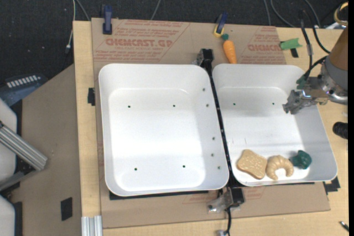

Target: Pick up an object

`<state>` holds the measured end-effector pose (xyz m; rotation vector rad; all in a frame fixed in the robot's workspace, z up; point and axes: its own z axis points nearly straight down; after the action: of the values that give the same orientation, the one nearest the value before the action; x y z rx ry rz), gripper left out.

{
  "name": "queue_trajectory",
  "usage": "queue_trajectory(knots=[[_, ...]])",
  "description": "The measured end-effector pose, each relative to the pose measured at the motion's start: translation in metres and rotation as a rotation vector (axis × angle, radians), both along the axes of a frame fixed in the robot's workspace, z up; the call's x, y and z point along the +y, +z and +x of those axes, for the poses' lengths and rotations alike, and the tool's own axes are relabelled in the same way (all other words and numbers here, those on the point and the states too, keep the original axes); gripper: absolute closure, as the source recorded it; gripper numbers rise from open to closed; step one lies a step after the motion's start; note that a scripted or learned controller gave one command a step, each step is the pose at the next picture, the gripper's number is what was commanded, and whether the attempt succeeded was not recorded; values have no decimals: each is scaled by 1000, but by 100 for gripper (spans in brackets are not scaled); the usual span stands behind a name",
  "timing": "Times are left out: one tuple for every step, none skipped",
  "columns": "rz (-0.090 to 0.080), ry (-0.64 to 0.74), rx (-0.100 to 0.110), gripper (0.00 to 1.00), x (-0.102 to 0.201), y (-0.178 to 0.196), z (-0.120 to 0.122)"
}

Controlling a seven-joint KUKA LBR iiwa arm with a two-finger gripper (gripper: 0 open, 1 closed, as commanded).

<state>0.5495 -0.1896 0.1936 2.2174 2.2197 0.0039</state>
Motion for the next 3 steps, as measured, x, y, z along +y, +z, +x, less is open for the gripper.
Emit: queue_trajectory(knots=[[0,-1,-1,100,0,53,1],[2,3,4,100,57,48,3],[2,3,5,100,115,37,-5]])
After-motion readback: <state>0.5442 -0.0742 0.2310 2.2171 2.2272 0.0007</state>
